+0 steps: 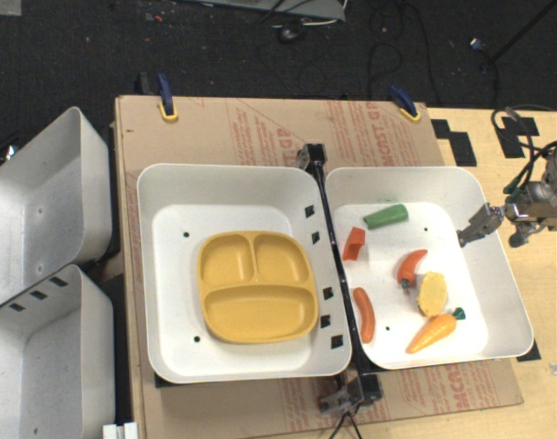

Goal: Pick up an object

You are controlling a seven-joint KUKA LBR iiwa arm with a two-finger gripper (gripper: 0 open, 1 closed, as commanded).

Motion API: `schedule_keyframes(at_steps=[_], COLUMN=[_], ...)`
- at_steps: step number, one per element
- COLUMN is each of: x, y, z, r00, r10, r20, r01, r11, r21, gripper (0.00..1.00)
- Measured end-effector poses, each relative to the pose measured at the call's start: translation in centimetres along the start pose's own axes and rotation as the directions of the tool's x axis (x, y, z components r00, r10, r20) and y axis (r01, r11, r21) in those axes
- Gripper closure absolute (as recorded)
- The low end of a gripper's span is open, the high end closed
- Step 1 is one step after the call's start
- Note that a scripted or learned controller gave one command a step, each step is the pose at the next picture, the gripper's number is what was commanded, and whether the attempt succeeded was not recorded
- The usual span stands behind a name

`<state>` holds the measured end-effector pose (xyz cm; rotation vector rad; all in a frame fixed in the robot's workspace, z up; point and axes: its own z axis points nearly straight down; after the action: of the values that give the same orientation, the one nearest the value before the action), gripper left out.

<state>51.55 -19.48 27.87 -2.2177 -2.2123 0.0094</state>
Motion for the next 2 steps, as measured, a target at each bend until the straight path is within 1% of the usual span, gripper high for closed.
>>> schedule_keyframes(at_steps=[1,2], x=[0.0,0.5], y=[0.2,0.3], z=[-0.5,3.8], r00=[1.0,1.0], r10=[-0.003,-0.002], r20=[0.003,0.001], r01=[0.003,0.002], r11=[1.0,1.0], r21=[-0.011,-0.007], gripper=[0.0,0.0])
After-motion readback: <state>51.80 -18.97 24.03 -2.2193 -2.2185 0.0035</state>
